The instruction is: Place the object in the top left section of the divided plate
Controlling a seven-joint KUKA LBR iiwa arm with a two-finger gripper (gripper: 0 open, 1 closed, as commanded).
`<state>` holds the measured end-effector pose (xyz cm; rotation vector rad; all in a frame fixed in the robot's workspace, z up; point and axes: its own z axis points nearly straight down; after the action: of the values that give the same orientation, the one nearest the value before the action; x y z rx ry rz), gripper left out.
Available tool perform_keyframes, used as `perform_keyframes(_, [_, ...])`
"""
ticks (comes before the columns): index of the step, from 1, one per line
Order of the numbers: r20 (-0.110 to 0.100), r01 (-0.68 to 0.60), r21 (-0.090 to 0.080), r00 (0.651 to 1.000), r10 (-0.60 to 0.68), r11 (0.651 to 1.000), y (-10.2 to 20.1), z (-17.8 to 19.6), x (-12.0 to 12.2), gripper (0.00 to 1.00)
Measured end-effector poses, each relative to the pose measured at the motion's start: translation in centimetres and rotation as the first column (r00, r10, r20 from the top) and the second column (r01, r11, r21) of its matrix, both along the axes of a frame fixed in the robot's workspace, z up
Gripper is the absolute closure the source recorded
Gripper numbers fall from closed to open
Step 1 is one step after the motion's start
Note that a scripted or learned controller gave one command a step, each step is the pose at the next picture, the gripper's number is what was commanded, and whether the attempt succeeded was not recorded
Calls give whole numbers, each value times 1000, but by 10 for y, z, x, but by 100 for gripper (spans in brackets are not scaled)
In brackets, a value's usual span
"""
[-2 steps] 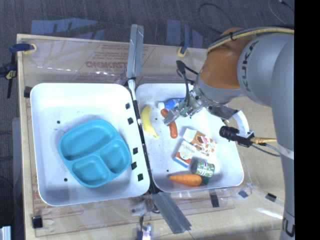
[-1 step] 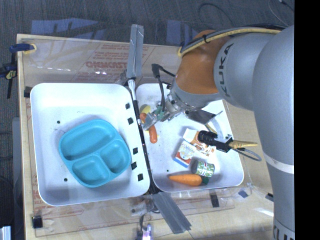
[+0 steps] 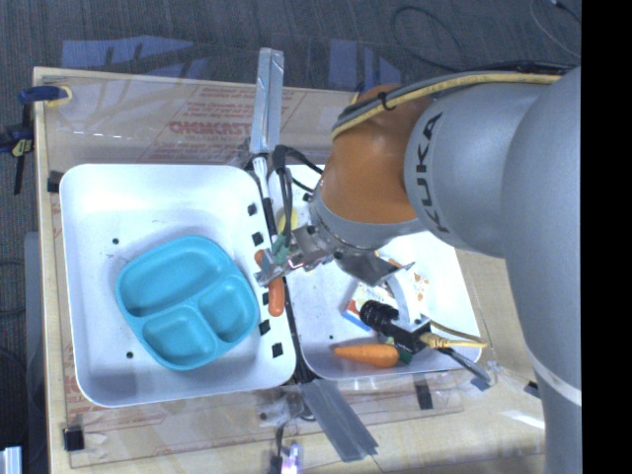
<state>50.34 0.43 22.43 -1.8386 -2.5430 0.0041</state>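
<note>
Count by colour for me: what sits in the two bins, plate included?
Blue: 1, the divided plate
Orange: 2, a carrot in the right bin and a small piece just below the claw
Total: 3

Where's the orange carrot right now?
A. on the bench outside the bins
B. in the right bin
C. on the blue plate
B: the carrot lies in the right bin, near its front wall, while the blue divided plate sits apart in the left bin.
</note>
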Motion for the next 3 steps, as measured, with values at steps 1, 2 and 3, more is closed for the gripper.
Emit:
perform_keyframes(1, [0,1,0,1000,-1,1000,0,0,0,0])
perform_keyframes(2, [5,-193,-1,981,193,981,-94,18,73,0])
perform_keyframes(3, [5,-307,-1,952,307,952,-168,34,129,0])
